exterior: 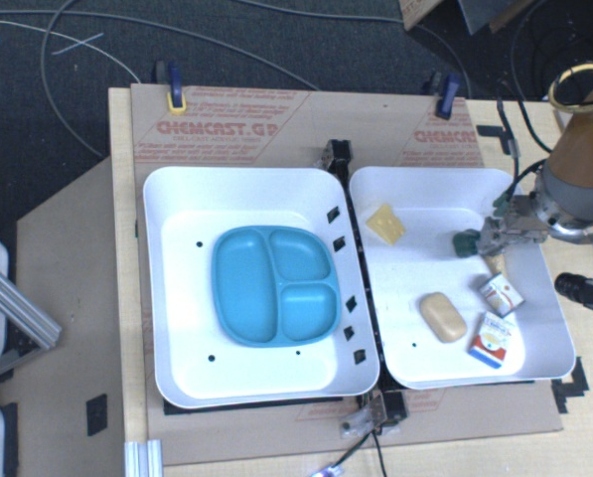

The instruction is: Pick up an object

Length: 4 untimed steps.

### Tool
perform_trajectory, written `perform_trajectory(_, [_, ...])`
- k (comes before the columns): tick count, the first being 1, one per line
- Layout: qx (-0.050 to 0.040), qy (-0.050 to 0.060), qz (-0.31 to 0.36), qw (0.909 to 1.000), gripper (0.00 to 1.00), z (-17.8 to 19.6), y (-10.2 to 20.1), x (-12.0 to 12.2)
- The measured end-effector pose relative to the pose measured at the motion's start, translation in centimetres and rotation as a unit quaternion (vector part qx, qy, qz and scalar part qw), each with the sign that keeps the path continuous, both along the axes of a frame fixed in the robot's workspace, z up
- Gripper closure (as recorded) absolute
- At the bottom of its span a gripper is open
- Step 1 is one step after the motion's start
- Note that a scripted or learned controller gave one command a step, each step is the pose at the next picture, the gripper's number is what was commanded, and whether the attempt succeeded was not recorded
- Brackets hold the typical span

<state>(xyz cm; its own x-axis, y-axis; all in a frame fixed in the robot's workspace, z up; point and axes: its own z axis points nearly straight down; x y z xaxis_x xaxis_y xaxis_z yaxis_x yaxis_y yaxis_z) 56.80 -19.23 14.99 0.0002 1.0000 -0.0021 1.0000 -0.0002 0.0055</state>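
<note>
Setting: a bench with two white bins side by side, seen from above at a slant.
Left bin: holds a blue divided plate, lying flat near the middle.
Right bin: holds several small things: a pale yellow block near the back, a tan oval toward the front, and two small cartons with red and blue print near the right wall.
Green thing: small and dark green, just left of the gripper; touching or not, I cannot tell.
Arm: reaches in from the right, low over the right bin's far right side.
Gripper: down among the things; whether its jaws are open or closed, and whether anything is between them, cannot be told.
Progress: judging by this, nothing is visibly lifted; the pick appears not yet done.
Writing: the board under the bins reads "CHEMCAST GP" in red, partly covered. Carton print is too small to read.
</note>
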Motion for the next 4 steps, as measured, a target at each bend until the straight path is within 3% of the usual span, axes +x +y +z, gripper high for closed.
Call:
perform_trajectory(1, [0.0001, 0.0, 0.001, 1.0, 1.0, 6.3, 0.5, -0.2])
perform_trajectory(2, [0.0007, 0.001, 0.001, 1.0, 1.0, 7.7, 0.5, -0.1])
perform_trajectory(4, [0.0029, 0.004, 0.003, 1.0, 1.0, 6.1, 10.7, 1.0])
